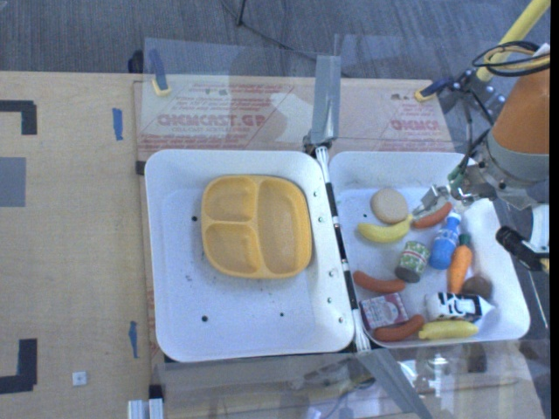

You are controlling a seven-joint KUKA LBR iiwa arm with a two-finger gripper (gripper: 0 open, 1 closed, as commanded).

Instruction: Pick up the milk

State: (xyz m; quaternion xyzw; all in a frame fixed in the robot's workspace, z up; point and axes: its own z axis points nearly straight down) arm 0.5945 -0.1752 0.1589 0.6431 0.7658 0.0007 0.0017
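Two fingers (444, 193) hang over the right bin's (349, 177) far right corner, slightly apart with nothing between them, just above a sausage (431, 217) and a blue bottle (445, 243). I see the grey arm (521, 129) entering from the bench's right edge. I find the milk (457, 305), a black-and-white carton, lying near the bin's near right corner, beside a banana (448, 328). A yellow divided plate (256, 225) sits in the left bin (166, 260).

The milk (458, 305), a small white carton with black cow-like patches, lies on its side at the lower right of the frame, inside the right-hand bin near its lower right corner.
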